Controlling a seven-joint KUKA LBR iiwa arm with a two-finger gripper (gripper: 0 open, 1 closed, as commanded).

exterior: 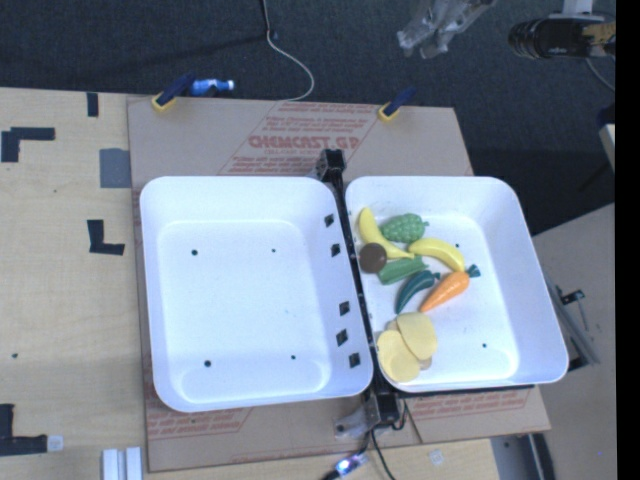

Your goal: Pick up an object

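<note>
A dark blue floor surrounds the wooden worktop (60, 298), where a cardboard sheet (300, 138) printed "CHEMCAST GP" in red lies under two white bins. The right bin (520, 268) holds toy food clustered near the divider: an orange carrot (447, 289) with its long axis diagonal, green top pointing up-right, beside a yellow banana (437, 253). The claw (432, 30) hangs blurred above the far edge, touching nothing; how wide it stands cannot be told.
</note>
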